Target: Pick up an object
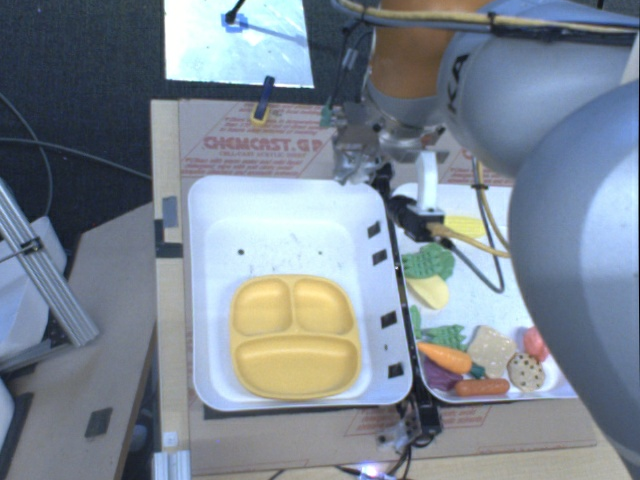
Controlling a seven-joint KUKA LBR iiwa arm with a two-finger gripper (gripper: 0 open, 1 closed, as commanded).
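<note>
The arm (pixel 570 218) lies nearest the camera; its grey link covers the right side of the view, and its orange band (pixel 430 8) sits above the wrist. The jaws hang over the far end of the wall shared by the two bins. Whether they are released or clenched cannot be told, and no object is seen between them. Below and left of the jaws, the left bin (pixel 200 268) holds a yellow divided plate (pixel 295 346) lying flat in its near half. Below and right of the jaws, the right bin (pixel 470 303) holds the toy food. A corn cob (pixel 470 230) lies closest to the jaws, with a green leafy piece (pixel 430 262) just beside it. Farther from the jaws, at the near end, are a carrot (pixel 445 356), a cracker (pixel 490 346) and a cookie (pixel 525 371). Up and left of the jaws, a blue-and-yellow tool (pixel 263 101) lies on the desk (pixel 250 143).
</note>
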